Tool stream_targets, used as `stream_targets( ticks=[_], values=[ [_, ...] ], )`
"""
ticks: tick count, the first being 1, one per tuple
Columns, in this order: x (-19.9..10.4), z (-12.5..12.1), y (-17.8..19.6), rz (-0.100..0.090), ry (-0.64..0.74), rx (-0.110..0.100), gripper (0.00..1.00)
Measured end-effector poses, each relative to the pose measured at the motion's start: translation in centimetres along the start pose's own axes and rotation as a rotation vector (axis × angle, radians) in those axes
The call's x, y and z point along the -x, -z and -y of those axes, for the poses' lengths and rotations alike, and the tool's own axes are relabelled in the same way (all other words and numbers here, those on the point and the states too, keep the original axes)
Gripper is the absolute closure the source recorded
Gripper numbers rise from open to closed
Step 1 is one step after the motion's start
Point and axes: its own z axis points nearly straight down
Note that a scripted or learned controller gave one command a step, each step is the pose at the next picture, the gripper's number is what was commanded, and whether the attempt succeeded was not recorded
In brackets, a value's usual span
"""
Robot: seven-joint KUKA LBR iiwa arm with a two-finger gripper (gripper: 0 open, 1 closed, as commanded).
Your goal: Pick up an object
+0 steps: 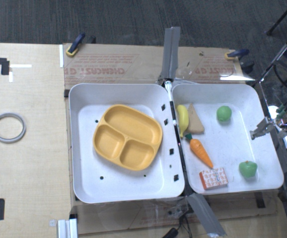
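The counter (24,182) carries two white bins. The left bin (79,148) holds a yellow divided tray (127,137), flat and near its middle. The right bin (262,133) holds the likely targets: a banana (182,119) touching a tan wedge (195,123) against the dividing wall, a carrot (201,152) just below them, a small carton (213,178) near the front rim, and two green fruits (224,114) (248,169) well apart.

The end effector's (262,129) metal parts sit at the right bin's right rim; whether it is released or clenched I cannot tell, and nothing is visibly in it.

Risks, as I judge them: the round fruits may roll away under a closing pinch, and the banana, crowded by wall and wedge, leaves little room.
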Motion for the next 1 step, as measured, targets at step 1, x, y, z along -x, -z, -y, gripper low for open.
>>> stream_targets(
  ticks=[1],
  values=[
    [-10.1, -3.91, -11.0, 0.001, 0.185, 0.002, 0.0]
  ],
)
